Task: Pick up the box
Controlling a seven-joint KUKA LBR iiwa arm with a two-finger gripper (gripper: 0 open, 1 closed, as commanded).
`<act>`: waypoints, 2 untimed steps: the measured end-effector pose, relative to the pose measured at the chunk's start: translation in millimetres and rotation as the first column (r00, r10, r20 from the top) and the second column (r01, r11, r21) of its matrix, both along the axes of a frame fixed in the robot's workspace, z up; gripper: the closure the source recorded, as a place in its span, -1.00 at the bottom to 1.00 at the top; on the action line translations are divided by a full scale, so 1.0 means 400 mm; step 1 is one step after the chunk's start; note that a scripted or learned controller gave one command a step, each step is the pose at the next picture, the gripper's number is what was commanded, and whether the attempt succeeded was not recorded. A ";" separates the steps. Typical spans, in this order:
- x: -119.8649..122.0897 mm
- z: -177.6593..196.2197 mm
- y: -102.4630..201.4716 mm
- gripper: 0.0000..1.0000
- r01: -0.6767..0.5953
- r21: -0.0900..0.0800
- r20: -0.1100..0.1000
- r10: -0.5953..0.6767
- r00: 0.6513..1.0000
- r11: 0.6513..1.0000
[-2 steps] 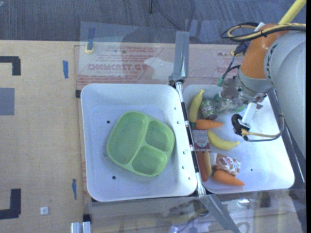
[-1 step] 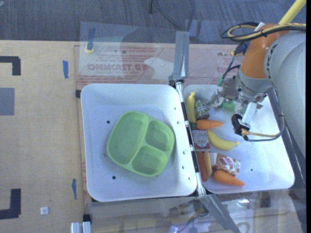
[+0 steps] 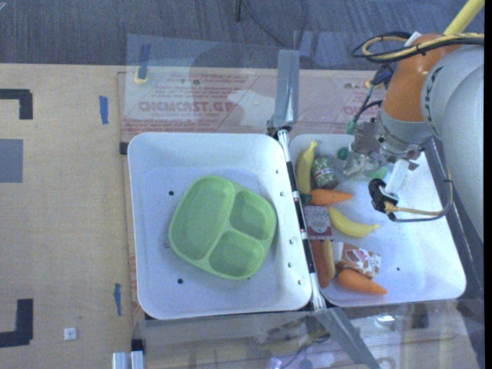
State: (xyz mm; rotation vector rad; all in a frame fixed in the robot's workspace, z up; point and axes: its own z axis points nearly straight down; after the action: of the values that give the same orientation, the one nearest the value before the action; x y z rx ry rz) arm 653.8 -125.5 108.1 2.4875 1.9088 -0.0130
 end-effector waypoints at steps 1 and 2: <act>0.001 0.001 0.001 -1.00 -0.001 0.000 0.001 0.001 1.000 1.000; -0.152 -0.051 -0.142 -1.00 0.043 0.007 0.008 -0.043 0.999 0.999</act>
State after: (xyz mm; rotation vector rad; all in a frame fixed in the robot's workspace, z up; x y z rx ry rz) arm 593.1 -182.4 87.5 2.5288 1.8549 0.0043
